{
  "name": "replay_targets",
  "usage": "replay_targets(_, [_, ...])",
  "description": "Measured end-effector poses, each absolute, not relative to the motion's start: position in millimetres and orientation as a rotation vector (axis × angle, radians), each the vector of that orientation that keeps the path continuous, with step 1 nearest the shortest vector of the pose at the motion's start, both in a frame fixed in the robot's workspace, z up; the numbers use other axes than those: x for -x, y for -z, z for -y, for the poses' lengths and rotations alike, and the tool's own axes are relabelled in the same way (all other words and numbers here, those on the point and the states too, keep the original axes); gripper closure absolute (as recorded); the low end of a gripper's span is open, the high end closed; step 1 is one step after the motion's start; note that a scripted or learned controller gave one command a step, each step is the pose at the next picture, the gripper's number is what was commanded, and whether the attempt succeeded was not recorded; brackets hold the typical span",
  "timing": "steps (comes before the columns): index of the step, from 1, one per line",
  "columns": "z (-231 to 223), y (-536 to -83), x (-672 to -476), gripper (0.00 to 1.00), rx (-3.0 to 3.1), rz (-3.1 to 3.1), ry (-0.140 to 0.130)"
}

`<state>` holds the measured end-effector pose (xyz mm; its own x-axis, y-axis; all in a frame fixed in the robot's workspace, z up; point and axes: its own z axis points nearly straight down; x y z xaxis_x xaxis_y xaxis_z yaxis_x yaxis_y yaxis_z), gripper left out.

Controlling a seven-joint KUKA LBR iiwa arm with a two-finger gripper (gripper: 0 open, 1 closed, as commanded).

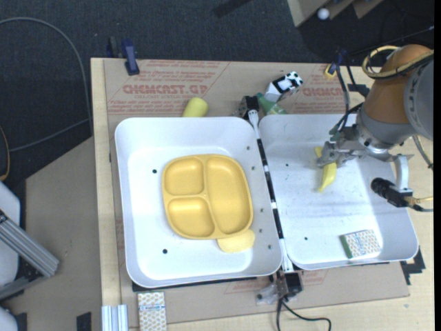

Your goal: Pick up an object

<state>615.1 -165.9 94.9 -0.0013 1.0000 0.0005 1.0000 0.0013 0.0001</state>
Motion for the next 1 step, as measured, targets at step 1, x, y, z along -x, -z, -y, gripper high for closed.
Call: replay_targets(1, [101.0, -144.2, -646.8, 1.0, 2.222, 2.225, 0.004])
